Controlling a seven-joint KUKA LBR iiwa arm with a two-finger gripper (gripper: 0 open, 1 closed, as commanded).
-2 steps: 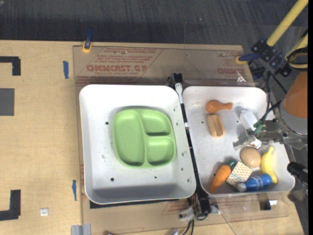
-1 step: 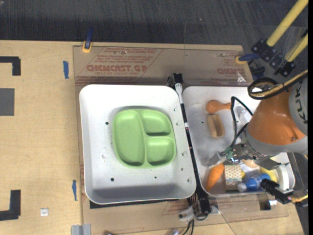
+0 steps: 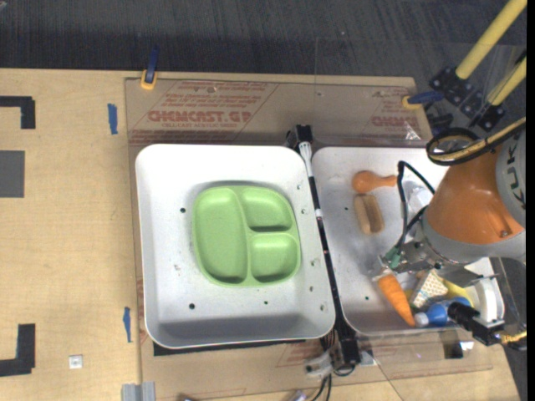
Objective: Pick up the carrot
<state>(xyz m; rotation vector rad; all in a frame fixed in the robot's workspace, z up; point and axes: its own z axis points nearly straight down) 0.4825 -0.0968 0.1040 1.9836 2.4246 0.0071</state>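
the carrot point(image 3: 395, 297) lies in the right bin point(image 3: 351, 249), near its front edge, with the claw point(image 3: 407, 261) just above it; i cannot tell the claw's state. my worry: toys point(image 3: 439, 303) crowded beside the carrot could catch the claw and spoil the grab.

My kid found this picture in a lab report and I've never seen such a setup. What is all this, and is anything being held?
It is one photo from a camera fixed above a bench, looking down at a slant. The grey and orange shape at the right is a robot arm; its gripper hangs low over the right bin. That bin holds a carrot just below the gripper, a tan block, an orange toy and some small colourful items. The left bin holds a green divided plate. The arm hides the gripper's tip, so I cannot tell whether anything is held; the carrot lies in the bin.
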